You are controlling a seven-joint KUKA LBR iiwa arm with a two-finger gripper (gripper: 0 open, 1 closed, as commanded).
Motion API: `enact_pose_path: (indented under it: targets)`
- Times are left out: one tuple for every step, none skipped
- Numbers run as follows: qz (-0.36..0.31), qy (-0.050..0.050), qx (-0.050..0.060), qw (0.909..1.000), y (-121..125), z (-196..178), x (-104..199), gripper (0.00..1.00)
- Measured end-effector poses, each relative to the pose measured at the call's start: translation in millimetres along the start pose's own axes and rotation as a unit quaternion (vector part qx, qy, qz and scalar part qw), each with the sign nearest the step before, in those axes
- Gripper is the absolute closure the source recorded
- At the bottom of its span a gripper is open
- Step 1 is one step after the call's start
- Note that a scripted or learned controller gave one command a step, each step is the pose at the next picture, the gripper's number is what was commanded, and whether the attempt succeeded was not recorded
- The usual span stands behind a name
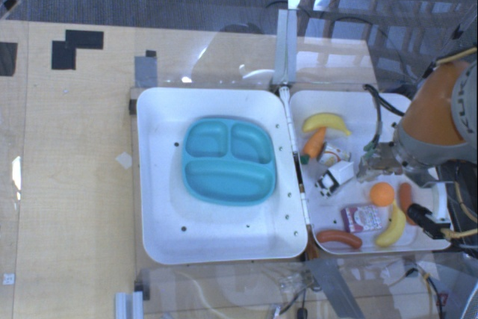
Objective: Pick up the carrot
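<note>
At the right white bin's (351, 250) near edge lie a reddish sausage (339, 239) and a yellow banana (393, 228). The end effector (371, 163) hovers mid-bin; I cannot tell its state. Farther back, the small orange carrot (314, 143) lies beside another yellow banana (326, 122).

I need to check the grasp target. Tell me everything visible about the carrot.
The carrot is small, orange and tapered, glossy like plastic. It lies tilted in the right bin, near the bin's left wall, just below the yellow banana, its lower end beside a small white packet. The gripper is apart from it, to the right.
</note>
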State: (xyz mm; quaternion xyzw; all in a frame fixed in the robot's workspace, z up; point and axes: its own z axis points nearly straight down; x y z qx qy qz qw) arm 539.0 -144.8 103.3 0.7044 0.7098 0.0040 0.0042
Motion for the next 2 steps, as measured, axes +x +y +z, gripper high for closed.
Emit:
enact_pose_path:
  targets:
    - [0.000, 0.000, 0.000, 1.0000, -0.1, 0.0, 0.0, 0.00]
    - [-0.042, 0.008, -0.001, 0.9991, -26.5, 12.6, -47.6, 0.00]
